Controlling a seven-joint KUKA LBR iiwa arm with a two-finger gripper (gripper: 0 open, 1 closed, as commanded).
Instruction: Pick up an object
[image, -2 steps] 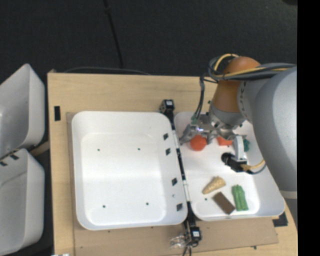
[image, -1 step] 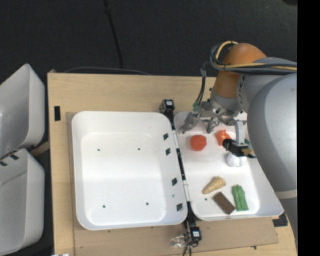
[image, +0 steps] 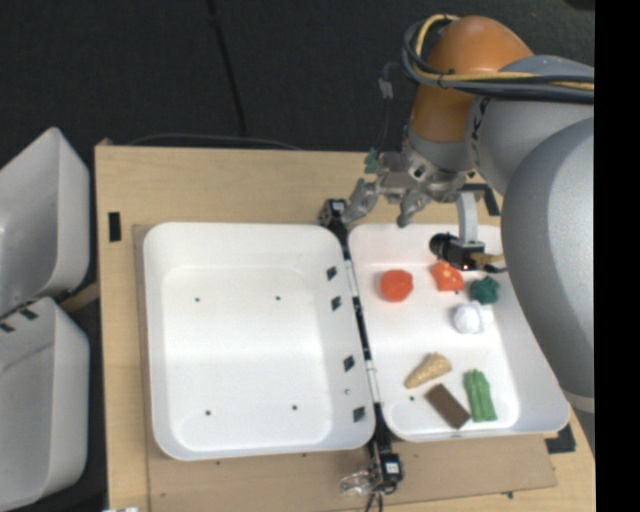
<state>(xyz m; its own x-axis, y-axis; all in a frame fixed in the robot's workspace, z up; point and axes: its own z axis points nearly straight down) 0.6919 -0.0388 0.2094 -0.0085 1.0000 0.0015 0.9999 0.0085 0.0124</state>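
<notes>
We see the arm (image: 560, 190) reaching in from 3 o'clock, its orange band (image: 468, 70) at the top of the view. The jaws hang over the 12 o'clock edge of the right bin (image: 405, 335), near that bin's far left corner. They stand spread apart, and we see nothing between them. They touch none of the loose things.

Everything there is to pick lies in the right bin. Taking the bin's middle as the dial's centre:
- A red round piece (image: 397, 285) sits at about 11 o'clock.
- A small orange piece (image: 447, 277) lies at about 1 o'clock.
- A dark green piece (image: 485, 291) is just beside the orange one, at 2 o'clock.
- A white ball (image: 467, 320) rests at 3 o'clock, just below the dark green piece.
- A tan wedge (image: 427, 370) lies at 6 o'clock, tilted.
- A brown block (image: 448, 406) lies at about 5 o'clock by the near rim.
- A bright green ridged piece (image: 481, 394) lies just beside the brown block, on its 3 o'clock side.

The nearest pieces to the jaws are the red and orange ones, and both lie clearly apart from them. The left bin (image: 160, 300) sits on the bins' 9 o'clock side, and both bins rest on the desk (image: 120, 190).
</notes>
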